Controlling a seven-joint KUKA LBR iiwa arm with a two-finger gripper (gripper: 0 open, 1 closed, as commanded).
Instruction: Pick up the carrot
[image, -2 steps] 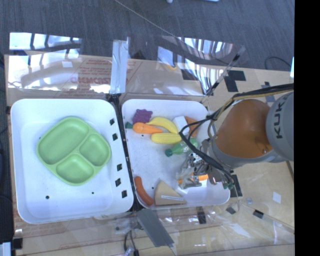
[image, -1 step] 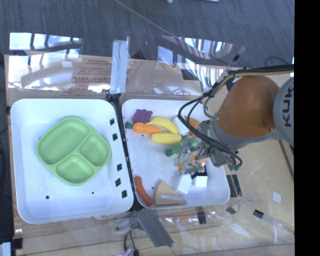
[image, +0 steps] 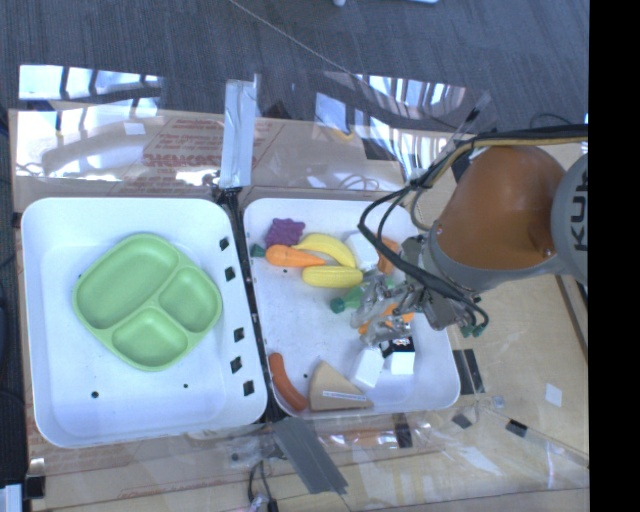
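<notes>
The carrot (image: 292, 256), orange with a green tip, lies in the upper left part of the right bin (image: 300, 330), just below a purple bunch of grapes (image: 286, 232) and touching a yellow banana (image: 328, 246). My gripper (image: 383, 308) hangs low over the middle right of the same bin, well to the right of the carrot and apart from it. The arm's orange band (image: 500, 205) and cables cover the bin's right side.
Around the gripper lie a second yellow fruit (image: 332, 277), a small green piece (image: 347, 298) and white blocks (image: 385, 362). A sausage (image: 284, 384) and a cheese wedge (image: 336, 388) rest at the front wall. The left bin (image: 60, 390) holds a green divided plate (image: 148, 299).
</notes>
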